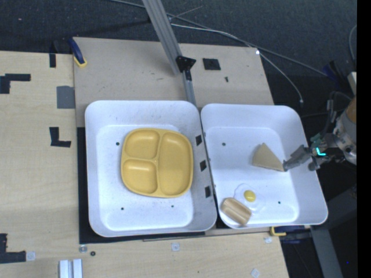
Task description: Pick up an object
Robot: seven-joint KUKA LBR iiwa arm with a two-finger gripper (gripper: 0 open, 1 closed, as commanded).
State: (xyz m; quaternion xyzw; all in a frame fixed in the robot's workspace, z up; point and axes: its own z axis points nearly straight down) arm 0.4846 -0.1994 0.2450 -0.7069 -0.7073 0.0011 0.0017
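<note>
The right bin (290, 120) holds three objects. A tan wedge (266, 156) lies right of its middle. Near the front rim are a small fried egg (248, 196) and a brown bread roll (235, 211). My gripper (302, 161) hangs over the bin's right side, low and tilted. It is open, with nothing between its fingers. One dark finger (293, 158) points left and ends at the wedge's right edge. The rest of the arm is cut off by the view's right side.
The left bin (104, 155) carries a yellow divided plate (156, 161) in its middle. A grey metal pole (165, 28) slants from the top of the view to the divider between the bins. Cables trail over the dark floor behind.
</note>
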